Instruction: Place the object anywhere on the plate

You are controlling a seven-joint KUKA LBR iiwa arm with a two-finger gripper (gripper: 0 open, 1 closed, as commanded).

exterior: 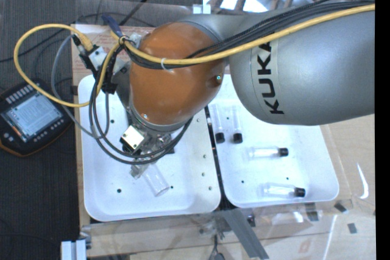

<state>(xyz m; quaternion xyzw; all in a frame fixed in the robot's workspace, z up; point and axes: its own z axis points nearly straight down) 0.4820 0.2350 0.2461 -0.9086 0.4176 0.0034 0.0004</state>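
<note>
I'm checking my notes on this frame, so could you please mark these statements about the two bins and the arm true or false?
1. The arm hangs over the left bin. True.
2. Capped clear tubes lie in the right bin. True.
3. The right bin holds a red ball. False; it holds clear tubes with black caps.
4. A clear tube lies in the left bin below the gripper. True.
5. A handheld pendant lies right of both bins. False; it lies to their left.

The arm [244, 64] reaches over the left bin [109, 198], its gripper [146, 161] above a clear tube [155, 181] at lower centre.
</note>
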